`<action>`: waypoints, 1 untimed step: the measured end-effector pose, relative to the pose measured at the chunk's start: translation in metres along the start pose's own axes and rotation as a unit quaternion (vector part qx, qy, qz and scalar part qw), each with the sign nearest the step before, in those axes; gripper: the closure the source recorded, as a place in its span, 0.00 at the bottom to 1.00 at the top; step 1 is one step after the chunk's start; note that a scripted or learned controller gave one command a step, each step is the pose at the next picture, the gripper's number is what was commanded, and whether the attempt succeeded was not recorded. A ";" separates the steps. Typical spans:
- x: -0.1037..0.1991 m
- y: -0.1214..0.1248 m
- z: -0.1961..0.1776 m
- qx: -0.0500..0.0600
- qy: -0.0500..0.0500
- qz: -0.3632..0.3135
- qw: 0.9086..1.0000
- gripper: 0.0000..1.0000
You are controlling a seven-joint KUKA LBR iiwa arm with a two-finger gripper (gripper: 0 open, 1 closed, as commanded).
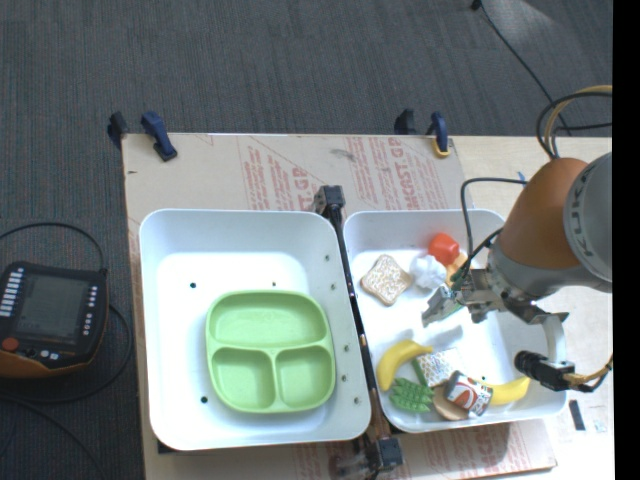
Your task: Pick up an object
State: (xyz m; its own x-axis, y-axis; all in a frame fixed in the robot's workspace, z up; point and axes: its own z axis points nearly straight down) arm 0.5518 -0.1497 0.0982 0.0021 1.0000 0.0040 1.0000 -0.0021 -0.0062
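Observation:
My gripper (440, 304) hangs over the middle of the right bin (480, 223), reaching in from the right, with its fingers open and nothing between them. Just left of it and up lie a white crumpled piece (428, 268) and a red-orange toy (444, 247). A square toast slice (385, 279) rests further left. Below the gripper lie a yellow banana (399, 361), a white patterned item (435, 367), a green leafy toy (410, 396), a red-and-white can (466, 395) and a second yellow banana (511, 390).
The left bin (170, 238) holds a green three-compartment plate (270, 349). A black divider bar (345, 268) runs between the bins. Clamps (158, 135) grip the board's far edge. A teach pendant (50, 318) lies off the bench at left.

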 end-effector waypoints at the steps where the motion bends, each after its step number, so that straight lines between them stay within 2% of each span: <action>1: 0.000 0.000 0.000 0.000 0.000 0.000 1.000 0.00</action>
State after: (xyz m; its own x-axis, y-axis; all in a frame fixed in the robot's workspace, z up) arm 0.5518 -0.1497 0.0982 0.0021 1.0000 0.0040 1.0000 -0.0021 -0.0062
